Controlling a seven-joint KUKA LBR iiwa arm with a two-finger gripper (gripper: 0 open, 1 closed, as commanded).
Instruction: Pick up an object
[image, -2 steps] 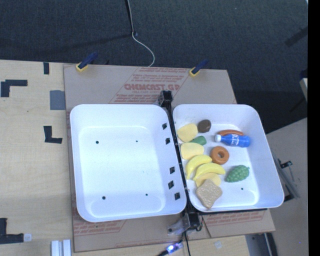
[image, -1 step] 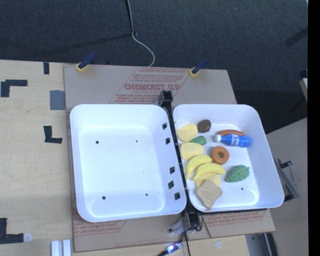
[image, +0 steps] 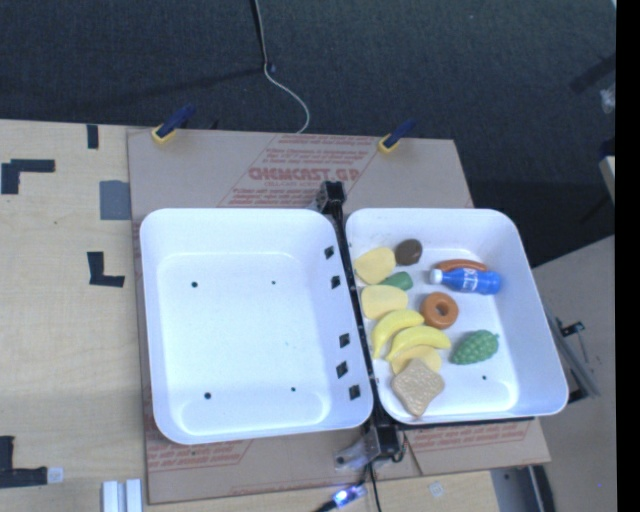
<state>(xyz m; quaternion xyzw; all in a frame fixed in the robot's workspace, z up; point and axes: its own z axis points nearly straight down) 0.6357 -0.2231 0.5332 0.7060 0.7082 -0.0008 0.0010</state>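
The right bin (image: 500, 232) holds a cluster of toy foods. A blue bottle (image: 468, 281) lies beside an orange sausage (image: 460, 266). A brown round piece (image: 408, 250) sits at the back, next to a yellow chip-like piece (image: 375, 265) and a small green piece (image: 399, 281). Another pale yellow piece (image: 383, 301) lies below them. A brown doughnut (image: 439, 310) rests in the middle, a bunch of yellow bananas (image: 408, 338) just in front of it, a green grape cluster (image: 474, 347) to the right, and a tan cracker (image: 417, 386) nearest the front.
The left bin (image: 240, 320) stands beside the right one, joined along a black-clipped seam (image: 345, 320). Both rest on a cardboard sheet (image: 300, 165) held by two blue-and-yellow clamps (image: 172, 123). A thin cable (image: 285, 85) hangs at the back.
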